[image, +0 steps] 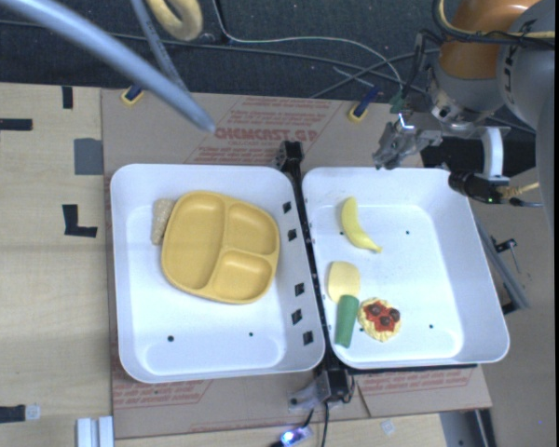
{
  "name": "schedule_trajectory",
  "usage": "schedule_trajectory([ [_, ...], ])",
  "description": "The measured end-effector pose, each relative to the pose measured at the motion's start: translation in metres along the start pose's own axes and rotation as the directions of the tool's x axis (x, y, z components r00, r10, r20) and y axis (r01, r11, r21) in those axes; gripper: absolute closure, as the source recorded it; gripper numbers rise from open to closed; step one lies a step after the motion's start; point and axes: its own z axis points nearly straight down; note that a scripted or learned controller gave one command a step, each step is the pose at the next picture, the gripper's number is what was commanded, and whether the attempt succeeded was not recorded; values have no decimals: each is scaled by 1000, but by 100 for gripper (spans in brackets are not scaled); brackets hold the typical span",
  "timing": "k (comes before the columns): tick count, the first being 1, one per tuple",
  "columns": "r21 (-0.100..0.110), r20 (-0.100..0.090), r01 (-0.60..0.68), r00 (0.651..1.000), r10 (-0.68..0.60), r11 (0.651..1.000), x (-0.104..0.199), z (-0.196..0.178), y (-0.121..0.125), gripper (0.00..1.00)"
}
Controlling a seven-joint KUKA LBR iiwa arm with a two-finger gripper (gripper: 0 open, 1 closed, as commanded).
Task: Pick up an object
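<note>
near the top left of the right bin (466,250) lies the banana (358,225), the object closest to the gripper (396,145); its long axis runs from upper left to lower right, slightly curved, and it touches nothing around it. below it, along the left wall of the same bin, a pale yellow block (344,278) rests with a green cylinder (346,320) just under it, and a small pizza toy (381,318) lies just beside the cylinder on its right. the left bin (135,277) carries a yellow divided plate (221,247), with a small tan piece (161,221) partly under its left edge. the gripper hangs over the far rim of the right bin, near its upper middle, so the banana lies below and a little to the left of it in the view, not far away. the fingers look dark and blurred against the desk (37,250), and i cannot tell how far they are open; nothing is seen between them. in my judgement, the coming move needs the gripper to come forward into the bin and down, with the fingers set across the banana's long axis.
</note>
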Motion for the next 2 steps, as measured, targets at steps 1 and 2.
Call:
schedule_trajectory([
  [1,4,-2,5,1000,-5,1000,64,4,1,100],
  [2,7,-1,4,1000,-4,1000,117,22,4,100],
])
